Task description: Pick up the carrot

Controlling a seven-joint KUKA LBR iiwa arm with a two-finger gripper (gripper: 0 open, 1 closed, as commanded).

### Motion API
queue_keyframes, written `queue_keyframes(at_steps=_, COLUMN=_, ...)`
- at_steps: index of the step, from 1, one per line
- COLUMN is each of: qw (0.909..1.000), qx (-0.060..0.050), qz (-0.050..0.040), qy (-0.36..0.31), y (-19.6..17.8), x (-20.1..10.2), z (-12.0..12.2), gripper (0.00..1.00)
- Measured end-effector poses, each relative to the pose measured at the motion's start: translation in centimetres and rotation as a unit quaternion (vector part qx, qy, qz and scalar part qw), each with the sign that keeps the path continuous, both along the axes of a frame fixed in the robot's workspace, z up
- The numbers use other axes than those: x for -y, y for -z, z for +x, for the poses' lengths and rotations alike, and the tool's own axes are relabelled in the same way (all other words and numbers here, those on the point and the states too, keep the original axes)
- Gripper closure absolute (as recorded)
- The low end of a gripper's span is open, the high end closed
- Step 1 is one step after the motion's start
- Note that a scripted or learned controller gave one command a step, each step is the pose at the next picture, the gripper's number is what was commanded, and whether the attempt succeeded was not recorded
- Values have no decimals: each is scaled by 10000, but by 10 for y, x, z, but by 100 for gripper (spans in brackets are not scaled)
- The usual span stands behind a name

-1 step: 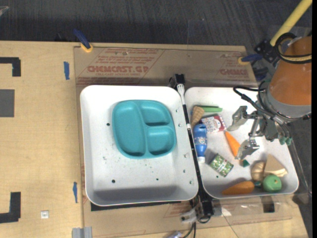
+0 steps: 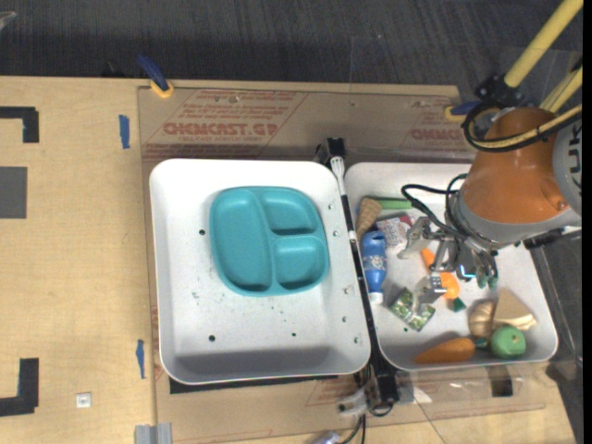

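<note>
Near the front wall of the right bin (image 2: pixel 546 336) you find the carrot (image 2: pixel 447 349), lying on its side with its length running roughly along that wall, its thicker end towards the green round item (image 2: pixel 508 342) and the brown rounded piece (image 2: pixel 481 319) just beside it. Nothing grips it; it rests on the bin floor.

Above the middle of that same bin you see the end effector (image 2: pixel 444 268), hanging from the grey arm with its orange band (image 2: pixel 507 172), which reaches in from the right. It sits behind the carrot and apart from it. Small orange and green bits show around the fingertips, possibly toy pieces lying under them, but the clutter there is too dense for you to tell whether the fingers are spread or closed, or whether anything is between them.

Further left in the right bin you have a blue bottle (image 2: pixel 374 259) close to the divider, a tan cone-shaped item (image 2: pixel 369 214) behind it, and a small green patterned packet (image 2: pixel 412 309) in front.

The left bin (image 2: pixel 176 322) carries a teal divided plate (image 2: pixel 269 239). Both bins rest on the cardboard-covered surface (image 2: pixel 74 248).
</note>
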State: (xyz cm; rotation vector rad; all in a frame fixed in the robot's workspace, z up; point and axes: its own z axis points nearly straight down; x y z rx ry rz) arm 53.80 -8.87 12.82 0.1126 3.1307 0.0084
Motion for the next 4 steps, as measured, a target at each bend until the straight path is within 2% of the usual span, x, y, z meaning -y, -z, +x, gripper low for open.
queue_keyframes(at_steps=1, qw=9643, qx=289, qz=-67, qy=2631, y=13, x=48, z=10, gripper=0)
queue_keyframes(at_steps=2, qw=9644, qx=365, qz=-79, qy=2618, y=-1, x=49, z=14, gripper=100)
queue_keyframes(at_steps=3, qw=9645, qx=346, qz=-80, qy=2616, y=1, x=48, z=13, gripper=0)
queue_keyframes(at_steps=4, qw=9625, qx=34, qz=-21, qy=2711, y=38, x=25, z=-23, gripper=0)
